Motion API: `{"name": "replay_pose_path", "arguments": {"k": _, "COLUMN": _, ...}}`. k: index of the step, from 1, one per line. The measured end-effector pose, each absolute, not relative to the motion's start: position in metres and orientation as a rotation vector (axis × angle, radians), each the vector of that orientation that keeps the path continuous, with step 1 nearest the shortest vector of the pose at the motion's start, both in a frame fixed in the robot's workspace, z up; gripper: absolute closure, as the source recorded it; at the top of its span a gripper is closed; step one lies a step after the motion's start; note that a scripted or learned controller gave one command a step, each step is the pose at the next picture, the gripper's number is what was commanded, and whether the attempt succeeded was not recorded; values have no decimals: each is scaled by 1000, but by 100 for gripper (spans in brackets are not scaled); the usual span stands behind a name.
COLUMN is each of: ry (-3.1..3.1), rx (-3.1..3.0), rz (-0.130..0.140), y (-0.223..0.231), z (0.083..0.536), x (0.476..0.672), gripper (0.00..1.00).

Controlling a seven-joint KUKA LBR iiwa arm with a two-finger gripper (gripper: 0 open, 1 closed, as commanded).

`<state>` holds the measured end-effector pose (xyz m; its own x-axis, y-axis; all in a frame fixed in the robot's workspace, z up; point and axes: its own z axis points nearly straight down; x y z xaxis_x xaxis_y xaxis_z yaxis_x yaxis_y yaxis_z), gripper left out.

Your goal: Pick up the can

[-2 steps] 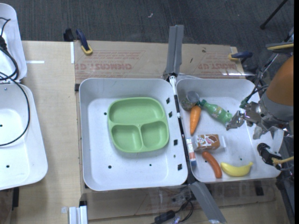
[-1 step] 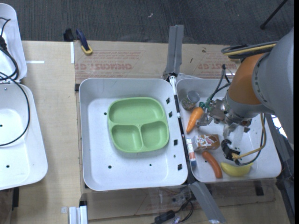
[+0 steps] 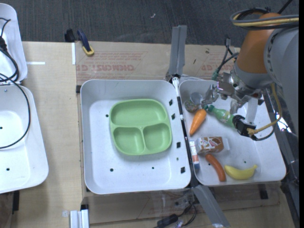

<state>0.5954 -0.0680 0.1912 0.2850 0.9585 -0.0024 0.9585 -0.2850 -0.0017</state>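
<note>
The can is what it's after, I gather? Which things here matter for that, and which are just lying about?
For the job:
can, at the right bin's far left corner
gripper, close beside it

Lying about:
carrot
green bottle
snack packet
sausage
banana
green plate, in the left bin

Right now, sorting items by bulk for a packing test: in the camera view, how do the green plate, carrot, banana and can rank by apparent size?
1. green plate, by far the largest.
2. carrot and banana, look about alike.
3. can, smallest, though partly hidden.
</note>
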Motion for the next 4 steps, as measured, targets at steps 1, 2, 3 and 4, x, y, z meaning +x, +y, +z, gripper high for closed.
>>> {"name": "replay_pose_path", "arguments": {"k": 1, "ry": 1836, "rx": 2549, "rz": -5, "y": -94, "z": 234, "x": 614, "gripper": 0}}
{"name": "replay_pose_path", "arguments": {"k": 2, "ry": 1815, "rx": 2568, "rz": -7, "y": -107, "z": 139, "x": 562, "gripper": 0}}
{"name": "replay_pose_path", "arguments": {"k": 3, "ry": 1617, "rx": 2695, "rz": -6, "y": -153, "z": 132, "x": 590, "gripper": 0}}
{"name": "replay_pose_path", "arguments": {"k": 4, "ry": 1711, "rx": 2621, "rz": 16, "y": -170, "z": 101, "x": 615, "gripper": 0}}
